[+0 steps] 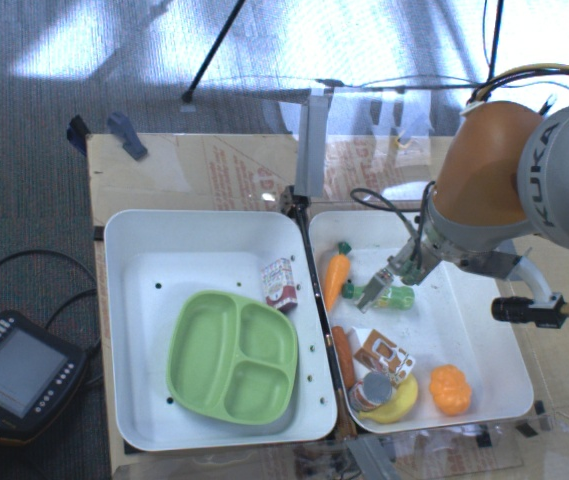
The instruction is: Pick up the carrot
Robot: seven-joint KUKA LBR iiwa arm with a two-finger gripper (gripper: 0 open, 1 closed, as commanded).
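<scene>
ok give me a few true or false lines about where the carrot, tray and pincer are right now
1. The carrot lies in the right bin. True.
2. The green tray sits in the right bin. False: it is in the left bin.
3. The pincer holds the carrot. False: it sits just right of the carrot, by a green bottle.
4. A banana lies near the right bin's front edge. True.
5. The carrot stands on the tray. False: it lies on the bin floor.
</scene>
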